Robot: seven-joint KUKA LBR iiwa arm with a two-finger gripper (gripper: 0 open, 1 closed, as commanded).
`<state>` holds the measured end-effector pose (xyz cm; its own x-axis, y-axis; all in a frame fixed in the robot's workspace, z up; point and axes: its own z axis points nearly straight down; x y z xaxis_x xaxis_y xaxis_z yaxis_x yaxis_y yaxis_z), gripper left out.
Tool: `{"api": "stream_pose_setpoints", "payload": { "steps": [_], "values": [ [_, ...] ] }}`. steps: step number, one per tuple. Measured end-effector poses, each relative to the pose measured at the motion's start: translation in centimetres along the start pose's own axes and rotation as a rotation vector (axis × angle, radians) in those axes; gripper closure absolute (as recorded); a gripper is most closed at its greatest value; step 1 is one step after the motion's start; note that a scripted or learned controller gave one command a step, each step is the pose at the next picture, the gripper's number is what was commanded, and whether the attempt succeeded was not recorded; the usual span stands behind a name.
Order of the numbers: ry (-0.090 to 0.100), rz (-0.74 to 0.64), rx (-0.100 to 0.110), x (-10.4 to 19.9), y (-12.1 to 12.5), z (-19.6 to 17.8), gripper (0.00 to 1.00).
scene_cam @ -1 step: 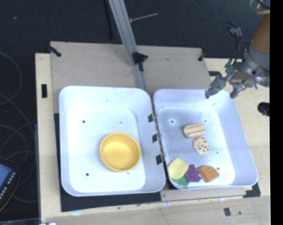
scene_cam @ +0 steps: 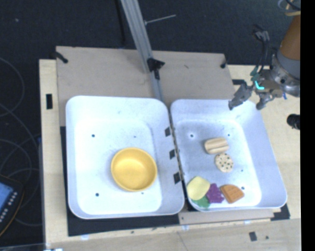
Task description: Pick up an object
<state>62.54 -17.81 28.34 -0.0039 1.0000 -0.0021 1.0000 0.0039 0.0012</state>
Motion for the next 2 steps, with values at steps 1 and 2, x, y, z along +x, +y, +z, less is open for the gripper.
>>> {"api": "stream_pose_setpoints", "payload": {
  "steps": [1, 2],
  "values": [
    [0.0, 0.001, 0.006, 0.1, 0.6, 6.0, 0.0],
    [0.0, 0.004, 0.007, 0.0, 0.2, 12.3, 0.0]
  ]
}}
